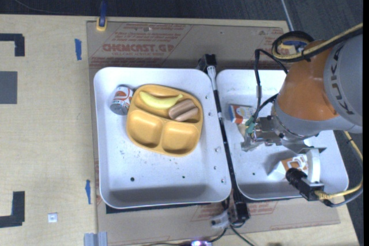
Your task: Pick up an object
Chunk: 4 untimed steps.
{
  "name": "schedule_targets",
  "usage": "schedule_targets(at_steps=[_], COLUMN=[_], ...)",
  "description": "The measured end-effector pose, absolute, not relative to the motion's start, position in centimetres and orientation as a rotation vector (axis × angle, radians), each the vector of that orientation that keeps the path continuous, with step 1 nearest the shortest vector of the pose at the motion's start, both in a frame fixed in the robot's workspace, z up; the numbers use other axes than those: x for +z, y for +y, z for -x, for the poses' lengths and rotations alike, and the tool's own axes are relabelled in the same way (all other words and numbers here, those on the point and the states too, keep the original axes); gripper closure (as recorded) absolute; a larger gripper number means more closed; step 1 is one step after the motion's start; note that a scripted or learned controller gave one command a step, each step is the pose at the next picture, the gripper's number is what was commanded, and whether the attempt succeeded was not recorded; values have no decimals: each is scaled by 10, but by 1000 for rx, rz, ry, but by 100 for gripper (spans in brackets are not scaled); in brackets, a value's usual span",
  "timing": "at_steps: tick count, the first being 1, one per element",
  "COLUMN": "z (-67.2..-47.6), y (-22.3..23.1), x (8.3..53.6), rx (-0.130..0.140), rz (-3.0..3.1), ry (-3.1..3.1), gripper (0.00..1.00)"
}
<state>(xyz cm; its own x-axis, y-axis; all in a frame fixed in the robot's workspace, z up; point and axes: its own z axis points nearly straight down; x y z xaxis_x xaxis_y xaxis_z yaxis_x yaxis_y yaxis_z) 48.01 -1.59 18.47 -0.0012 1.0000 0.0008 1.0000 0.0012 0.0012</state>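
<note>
My gripper (252, 136) hangs low over the left part of the right bin (256, 184), under the orange wrist band. Just beside it, toward the bin's left wall, lies a small pile of colourful packets (238, 114), partly hidden by the gripper. In the left bin (155, 184) rests a yellow divided plate (163, 134) with a banana (157, 101) and a brown sausage (183, 110) in its far compartment. A small can (120, 99) lies on its side against the plate's left edge.
A black divider rail (220, 129) runs between the two bins. A white and orange item (301, 163) lies at the right bin's near right, close under the arm. Cables loop around the arm above the right bin.
</note>
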Motion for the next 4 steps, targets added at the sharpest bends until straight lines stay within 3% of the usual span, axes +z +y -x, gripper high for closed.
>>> schedule_targets(at_steps=[1,2,3,4], z=[-480,-480,-480,-479], y=[-16,-16,-85,-133], x=[185,185,185,100], rx=[2,2,0,1], rz=[-2220,-2220,-2219,-2221], ry=[2222,2222,2219,2221], gripper=[0,0,0,0])
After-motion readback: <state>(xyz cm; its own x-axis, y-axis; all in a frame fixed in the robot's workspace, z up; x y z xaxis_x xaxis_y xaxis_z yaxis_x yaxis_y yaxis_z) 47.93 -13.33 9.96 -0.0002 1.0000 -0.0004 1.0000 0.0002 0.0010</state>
